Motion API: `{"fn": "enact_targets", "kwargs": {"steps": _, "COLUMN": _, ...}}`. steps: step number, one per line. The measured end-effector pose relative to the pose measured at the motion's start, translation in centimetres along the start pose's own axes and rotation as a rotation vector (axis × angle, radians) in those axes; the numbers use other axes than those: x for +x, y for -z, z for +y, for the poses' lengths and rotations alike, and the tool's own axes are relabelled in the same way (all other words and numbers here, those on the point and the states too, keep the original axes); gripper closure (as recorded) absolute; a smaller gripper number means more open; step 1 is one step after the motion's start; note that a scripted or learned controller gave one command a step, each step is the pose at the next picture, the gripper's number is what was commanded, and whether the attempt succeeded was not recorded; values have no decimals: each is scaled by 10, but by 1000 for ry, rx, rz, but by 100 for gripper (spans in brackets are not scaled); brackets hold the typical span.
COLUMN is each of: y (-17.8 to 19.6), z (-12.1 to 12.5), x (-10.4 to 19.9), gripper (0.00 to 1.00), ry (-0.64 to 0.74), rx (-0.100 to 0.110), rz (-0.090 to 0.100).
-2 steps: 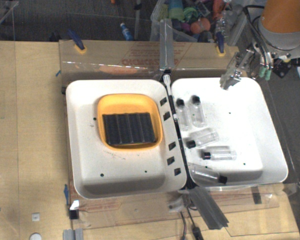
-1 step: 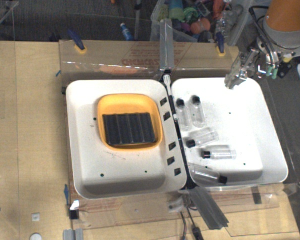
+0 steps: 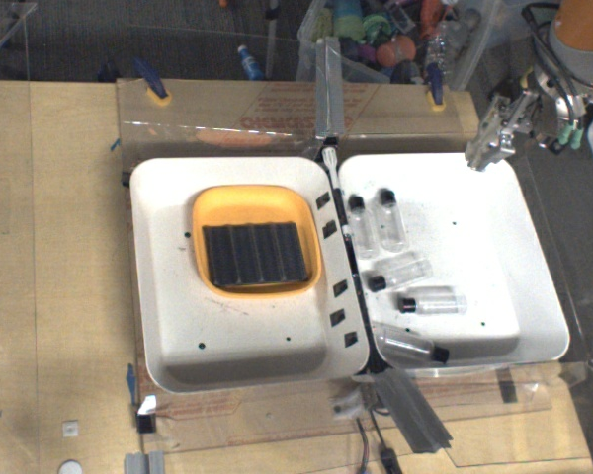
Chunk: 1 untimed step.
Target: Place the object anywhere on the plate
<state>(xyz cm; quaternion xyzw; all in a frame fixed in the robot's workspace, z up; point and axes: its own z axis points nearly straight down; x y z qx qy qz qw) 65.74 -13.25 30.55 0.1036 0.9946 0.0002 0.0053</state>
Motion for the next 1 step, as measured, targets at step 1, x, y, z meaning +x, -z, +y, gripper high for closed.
{"fn": "enact_targets", "kwargs": {"steps": 1, "y": 68, "z": -54, "x": -13, "gripper": 100, "ry": 296, "rx": 0, "rz": -1}}
